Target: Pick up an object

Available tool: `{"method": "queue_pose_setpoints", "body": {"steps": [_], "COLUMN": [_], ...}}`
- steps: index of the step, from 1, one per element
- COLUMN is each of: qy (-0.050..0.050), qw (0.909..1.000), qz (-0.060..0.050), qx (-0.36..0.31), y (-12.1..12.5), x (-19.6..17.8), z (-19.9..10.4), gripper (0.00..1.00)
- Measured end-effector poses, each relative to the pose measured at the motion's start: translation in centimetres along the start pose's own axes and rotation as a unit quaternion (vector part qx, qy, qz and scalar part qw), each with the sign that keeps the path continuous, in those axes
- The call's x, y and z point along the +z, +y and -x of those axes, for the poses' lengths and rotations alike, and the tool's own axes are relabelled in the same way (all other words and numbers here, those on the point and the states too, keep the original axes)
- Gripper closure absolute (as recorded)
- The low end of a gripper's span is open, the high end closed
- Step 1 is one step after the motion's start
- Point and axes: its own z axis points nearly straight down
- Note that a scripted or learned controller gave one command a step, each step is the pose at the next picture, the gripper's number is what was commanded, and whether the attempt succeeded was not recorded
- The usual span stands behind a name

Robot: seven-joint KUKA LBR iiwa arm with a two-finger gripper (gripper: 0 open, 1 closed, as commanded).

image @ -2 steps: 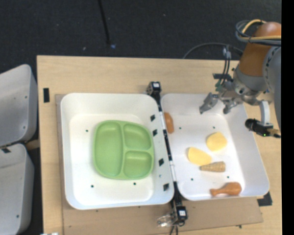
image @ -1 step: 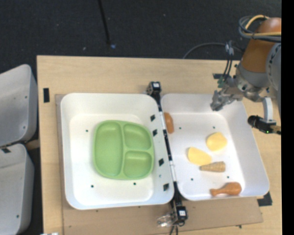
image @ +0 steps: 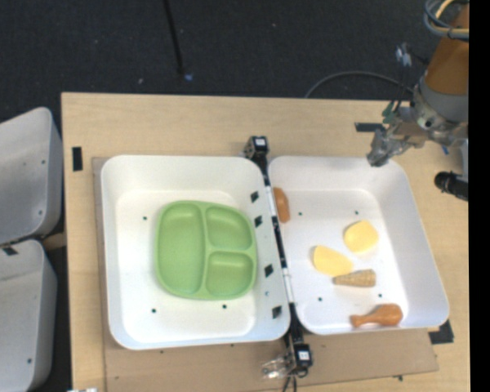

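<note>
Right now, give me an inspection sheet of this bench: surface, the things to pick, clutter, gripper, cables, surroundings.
Surface: wooden bench bearing left bin and right bin, side by side.
Job's things: right bin holds two yellow pieces, a cone, a drumstick and an orange piece at the left wall.
Clutter: green divided plate in left bin.
Grippers: gripper over the right bin's far right corner, holding nothing.
Cables: black cable behind the bench.
Surroundings: dark floor, white panels at left.

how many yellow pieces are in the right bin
2. One round yellow piece lies toward the middle right of the right bin; the other yellow piece sits just left and below it, above the corn-like piece. Nothing seems hidden.
</note>
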Motion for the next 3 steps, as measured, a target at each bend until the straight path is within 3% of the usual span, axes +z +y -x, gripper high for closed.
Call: {"method": "queue_pose_setpoints", "body": {"steps": [1, 3], "qy": [0.0, 0.002], "qw": [1.0, 1.0], "qz": [-0.001, -0.004], "qx": [-0.002, -0.003], "y": [0.1, -3.1], "x": [-3.5, -3.7], "z": [0.1, -8.9], "gripper": [1.0, 1.0]}}
